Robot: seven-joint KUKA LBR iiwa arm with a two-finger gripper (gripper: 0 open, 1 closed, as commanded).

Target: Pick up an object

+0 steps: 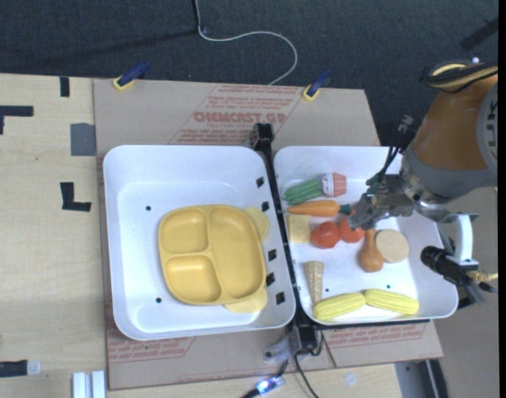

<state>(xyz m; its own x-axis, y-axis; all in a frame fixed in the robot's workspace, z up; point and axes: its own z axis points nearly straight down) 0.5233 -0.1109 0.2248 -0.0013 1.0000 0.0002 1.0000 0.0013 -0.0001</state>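
The end effector (362, 212) hung low in the right bin (431, 309), just right of the toy tomato (324, 235) at the bin's middle; its spread I could not tell; the tomato looked light, hard, slick plastic, best pinched across its widest girth.

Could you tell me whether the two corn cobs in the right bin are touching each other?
Touching. The camera view shows the left corn cob and the right corn cob lying end to end near the front wall of the right bin, their ends overlapping with no white gap between.
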